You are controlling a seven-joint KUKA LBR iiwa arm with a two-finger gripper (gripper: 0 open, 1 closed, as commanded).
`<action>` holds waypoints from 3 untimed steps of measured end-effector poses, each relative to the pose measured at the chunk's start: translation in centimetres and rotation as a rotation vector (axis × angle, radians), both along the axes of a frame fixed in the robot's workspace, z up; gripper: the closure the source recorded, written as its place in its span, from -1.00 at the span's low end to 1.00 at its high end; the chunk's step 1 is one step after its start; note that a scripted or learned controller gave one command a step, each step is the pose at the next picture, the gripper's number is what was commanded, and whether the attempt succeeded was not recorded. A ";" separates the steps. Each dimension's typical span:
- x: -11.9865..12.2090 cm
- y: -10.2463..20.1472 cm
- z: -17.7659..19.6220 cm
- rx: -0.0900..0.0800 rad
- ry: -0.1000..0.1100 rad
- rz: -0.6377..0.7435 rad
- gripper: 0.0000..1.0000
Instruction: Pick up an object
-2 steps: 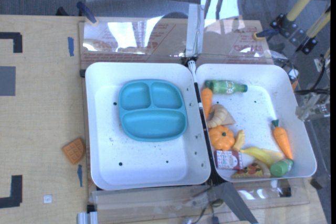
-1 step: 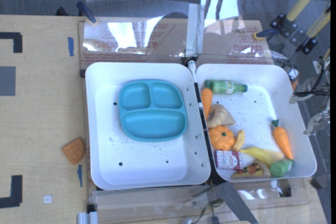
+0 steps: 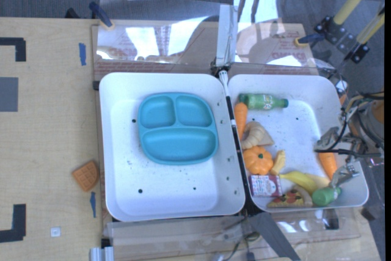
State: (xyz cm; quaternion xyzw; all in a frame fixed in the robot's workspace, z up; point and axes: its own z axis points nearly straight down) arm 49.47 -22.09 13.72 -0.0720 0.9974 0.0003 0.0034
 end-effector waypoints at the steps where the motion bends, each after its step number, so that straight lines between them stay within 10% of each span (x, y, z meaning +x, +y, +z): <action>1: -0.2 -0.2 -4.6 -0.005 -0.014 -0.047 -1.00; 2: 0.0 -0.1 -3.4 -0.008 -0.019 -0.045 1.00; 3: 5.1 4.6 -2.8 0.001 -0.001 -0.172 1.00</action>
